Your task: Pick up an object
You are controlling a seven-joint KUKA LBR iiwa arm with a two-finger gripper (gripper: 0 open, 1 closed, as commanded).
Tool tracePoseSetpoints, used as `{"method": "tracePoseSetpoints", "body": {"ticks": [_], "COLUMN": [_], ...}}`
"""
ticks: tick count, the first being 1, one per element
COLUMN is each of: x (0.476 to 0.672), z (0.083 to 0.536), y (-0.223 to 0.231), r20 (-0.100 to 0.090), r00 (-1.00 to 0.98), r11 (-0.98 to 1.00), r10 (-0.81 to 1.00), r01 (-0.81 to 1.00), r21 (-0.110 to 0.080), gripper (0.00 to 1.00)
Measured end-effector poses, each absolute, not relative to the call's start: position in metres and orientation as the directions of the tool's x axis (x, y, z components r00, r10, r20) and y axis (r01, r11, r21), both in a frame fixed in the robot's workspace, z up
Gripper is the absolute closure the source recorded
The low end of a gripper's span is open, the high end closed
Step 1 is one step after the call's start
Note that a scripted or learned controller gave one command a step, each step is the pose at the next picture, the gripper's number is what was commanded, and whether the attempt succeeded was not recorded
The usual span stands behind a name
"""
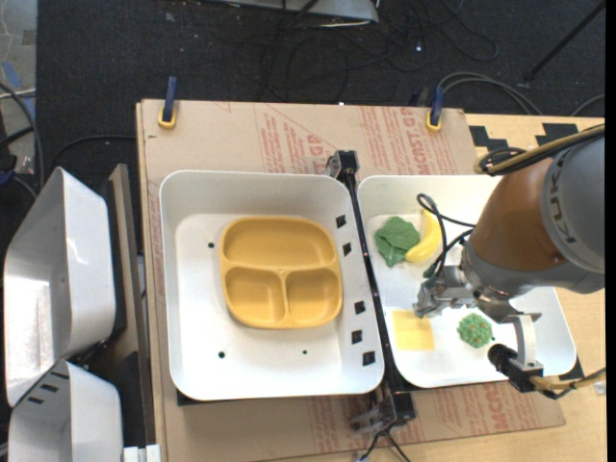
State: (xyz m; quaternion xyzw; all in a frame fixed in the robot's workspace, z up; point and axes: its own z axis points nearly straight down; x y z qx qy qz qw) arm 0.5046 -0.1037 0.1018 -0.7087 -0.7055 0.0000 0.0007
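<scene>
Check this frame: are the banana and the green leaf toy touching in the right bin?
Touching. The camera view shows the banana lying against the green leaf toy's right edge, no white bin floor between them.

Red lettering marks the cardboard sheet (289, 128) (upside down, too blurred to read).

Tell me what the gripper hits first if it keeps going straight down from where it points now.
Most likely the yellow flat piece on the floor of the right bin: the gripper hangs just above its upper edge. The green broccoli piece lies off to the side. Depth is hard to judge from this view.
</scene>
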Motion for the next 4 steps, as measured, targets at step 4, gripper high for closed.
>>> {"method": "tracePoseSetpoints", "body": {"ticks": [4], "x": [0.545], "z": [0.206], "y": [0.001], "r20": [0.001], "r00": [-0.008], "r11": [0.008], "r10": [1.0], "r01": [1.0], "r21": [0.002], "gripper": [1.0]}}
